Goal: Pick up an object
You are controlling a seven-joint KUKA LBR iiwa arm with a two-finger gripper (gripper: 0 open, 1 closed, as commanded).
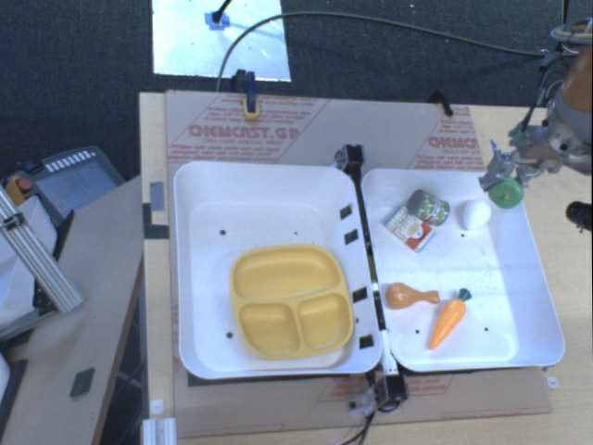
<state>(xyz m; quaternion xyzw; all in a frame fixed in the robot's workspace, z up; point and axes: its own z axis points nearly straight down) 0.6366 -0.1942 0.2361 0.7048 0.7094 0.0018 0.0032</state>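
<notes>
The camera view looks down at a slant on my desk (pixel 306 119), where two shallow white bins sit side by side on a printed board. My arm (pixel 570 109) comes in from the right, and my fingers (pixel 503 176) hang over the upper right corner of the right bin (pixel 533 286). A small green round object (pixel 506 193) sits right at their tips, seemingly pinched between them and raised above the bin's rim, though the tips are small and partly blurred, so I cannot tell how wide they stand.

Just beside the green object, to its left and lower, a white egg-shaped thing (pixel 474 214) lies on the bin floor. Further left a small can (pixel 429 207) leans against a red and white packet (pixel 410 227), the two touching. Toward the near side of the same bin lie a tan drumstick-shaped toy (pixel 410 295) and, just beside it, an orange carrot (pixel 447 322) with a green top, tilted diagonally.

The left bin (pixel 199 248) holds a yellow divided tray (pixel 291 299) with three compartments, set toward its near right corner. A black divider strip (pixel 361 239) runs between the bins. A black cable (pixel 389 28) arcs across the dark floor behind the desk toward my arm, and a yellow clamp (pixel 250 100) grips the board's far edge.
</notes>
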